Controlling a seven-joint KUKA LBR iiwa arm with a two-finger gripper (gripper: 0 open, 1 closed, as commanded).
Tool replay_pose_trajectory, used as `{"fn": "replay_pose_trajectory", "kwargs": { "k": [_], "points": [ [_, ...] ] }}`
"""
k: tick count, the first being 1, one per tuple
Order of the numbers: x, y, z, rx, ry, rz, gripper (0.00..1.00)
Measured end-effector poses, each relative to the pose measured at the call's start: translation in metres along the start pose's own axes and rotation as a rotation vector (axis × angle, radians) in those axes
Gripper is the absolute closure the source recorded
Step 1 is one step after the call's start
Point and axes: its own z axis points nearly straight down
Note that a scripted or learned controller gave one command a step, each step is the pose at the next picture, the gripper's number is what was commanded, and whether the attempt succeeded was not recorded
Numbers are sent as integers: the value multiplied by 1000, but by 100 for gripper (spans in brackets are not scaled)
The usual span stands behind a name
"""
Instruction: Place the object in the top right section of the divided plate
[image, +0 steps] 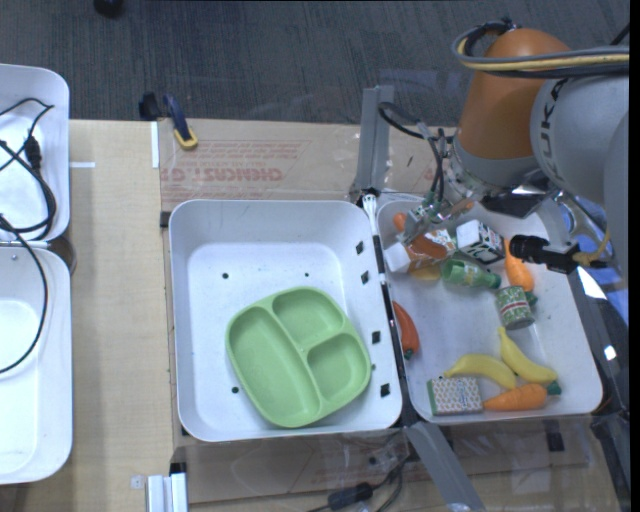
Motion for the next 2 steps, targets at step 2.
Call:
{"fn": "replay_pose_trajectory", "kwargs": {
  "k": [2],
  "points": [
    [14, -63, -113, -2, 0, -193, 100]
  ]
}}
